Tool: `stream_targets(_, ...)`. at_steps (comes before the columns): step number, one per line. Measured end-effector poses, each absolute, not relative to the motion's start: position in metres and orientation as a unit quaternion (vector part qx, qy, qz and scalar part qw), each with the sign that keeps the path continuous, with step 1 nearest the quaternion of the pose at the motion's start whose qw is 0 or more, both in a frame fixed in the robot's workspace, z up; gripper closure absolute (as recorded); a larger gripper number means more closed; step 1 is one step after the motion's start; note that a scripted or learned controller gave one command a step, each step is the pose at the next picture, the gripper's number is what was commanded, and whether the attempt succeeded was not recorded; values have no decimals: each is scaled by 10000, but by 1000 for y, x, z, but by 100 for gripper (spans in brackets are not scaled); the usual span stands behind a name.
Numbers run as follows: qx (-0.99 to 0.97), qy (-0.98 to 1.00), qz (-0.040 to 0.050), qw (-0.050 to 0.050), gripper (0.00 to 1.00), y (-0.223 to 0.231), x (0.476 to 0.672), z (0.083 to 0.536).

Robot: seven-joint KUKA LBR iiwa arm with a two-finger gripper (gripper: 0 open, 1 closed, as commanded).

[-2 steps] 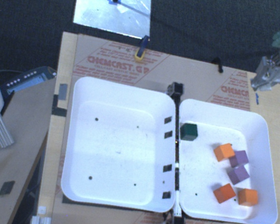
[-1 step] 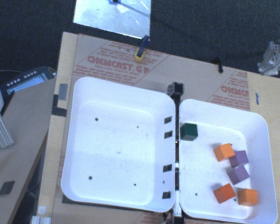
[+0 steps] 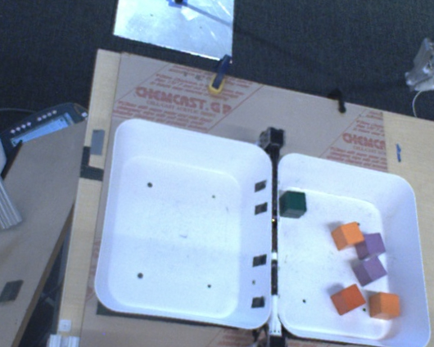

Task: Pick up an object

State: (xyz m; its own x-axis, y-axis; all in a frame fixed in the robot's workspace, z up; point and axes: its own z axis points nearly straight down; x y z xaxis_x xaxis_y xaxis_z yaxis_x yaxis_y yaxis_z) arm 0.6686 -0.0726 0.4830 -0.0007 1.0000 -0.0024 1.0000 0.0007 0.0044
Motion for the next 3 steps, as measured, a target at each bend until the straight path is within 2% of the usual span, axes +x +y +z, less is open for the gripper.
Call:
stream_targets(1, 7087, 7055, -6, 12, 100, -139, 668, 460)
stream_targets(2, 7082, 7060, -6, 11, 100, -184, 668, 436)
stream_targets(3, 7075, 7067, 6, 24, 100, -208, 668, 439)
